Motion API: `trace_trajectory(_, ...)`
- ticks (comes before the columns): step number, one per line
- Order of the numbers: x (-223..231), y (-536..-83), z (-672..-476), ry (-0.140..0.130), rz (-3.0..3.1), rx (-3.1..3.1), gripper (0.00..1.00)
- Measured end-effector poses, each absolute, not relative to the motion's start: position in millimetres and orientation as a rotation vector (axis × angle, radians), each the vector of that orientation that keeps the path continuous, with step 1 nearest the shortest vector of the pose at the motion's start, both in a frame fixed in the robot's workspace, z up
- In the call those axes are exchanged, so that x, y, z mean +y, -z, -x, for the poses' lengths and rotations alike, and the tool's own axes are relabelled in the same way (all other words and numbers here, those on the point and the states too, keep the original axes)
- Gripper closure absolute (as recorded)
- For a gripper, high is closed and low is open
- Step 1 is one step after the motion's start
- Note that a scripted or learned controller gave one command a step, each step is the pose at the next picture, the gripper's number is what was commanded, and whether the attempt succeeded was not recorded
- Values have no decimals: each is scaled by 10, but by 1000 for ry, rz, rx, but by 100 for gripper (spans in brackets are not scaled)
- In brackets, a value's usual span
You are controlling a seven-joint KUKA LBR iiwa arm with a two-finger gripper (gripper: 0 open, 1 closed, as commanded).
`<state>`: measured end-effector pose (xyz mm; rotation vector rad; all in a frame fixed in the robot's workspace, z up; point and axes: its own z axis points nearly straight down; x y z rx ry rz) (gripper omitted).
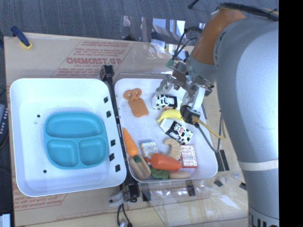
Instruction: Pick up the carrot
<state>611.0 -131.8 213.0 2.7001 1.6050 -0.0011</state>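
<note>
A: What is seen of the surface and the room?

B: Two white bins are set side by side on a bench (94, 56) covered with brown printed cardboard; dark carpet is seen beyond it at 12 o'clock. A blue divided tray (75, 139) is held in the left bin (19, 126). The right bin (208, 167) is filled with toys.

A: What is hidden or hard to read?

B: The arm (251, 103) is cut off at 3 o'clock. The gripper (182, 94) is seen over the right bin's 1 o'clock corner, above a black-and-white carton (165, 101) and a banana (170, 115). Its fingers appear parted, and nothing is seen grasped between them. The items at 6 o'clock are piled together and cannot all be told apart.

A: And the carrot?

B: The carrot (130, 143) is laid against the right bin's left wall, at about 8 o'clock within that bin. Its long axis is run from 11 to 5 o'clock, the narrow tip pointed towards 11. A second orange vegetable (164, 162) is laid at 6 o'clock.
</note>
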Motion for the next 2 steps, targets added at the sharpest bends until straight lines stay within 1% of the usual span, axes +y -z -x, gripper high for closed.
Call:
trace_trajectory(1, -963, -1463, -5587, 11, -2592, 1788, 0)
trace_trajectory(2, -1192, -1050, -5864, 8, -2896, 1227, 0)
